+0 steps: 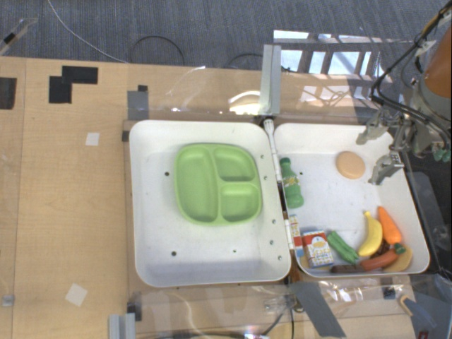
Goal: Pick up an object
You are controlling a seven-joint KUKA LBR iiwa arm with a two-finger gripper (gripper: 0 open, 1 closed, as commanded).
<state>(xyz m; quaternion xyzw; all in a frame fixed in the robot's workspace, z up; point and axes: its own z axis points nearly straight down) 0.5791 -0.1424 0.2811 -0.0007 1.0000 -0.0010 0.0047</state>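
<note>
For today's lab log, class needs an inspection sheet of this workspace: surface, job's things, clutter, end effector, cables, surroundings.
Surface: wooden bench, two white bins.
Job's things: right bin holds green bottle, tan round piece, banana, carrot, small carton, green pod.
Clutter: green divided plate in left bin.
End effector: end effector over right bin's far right corner, holding nothing.
Cables: thin wire on carpet.
Surroundings: grey carpet.
</note>
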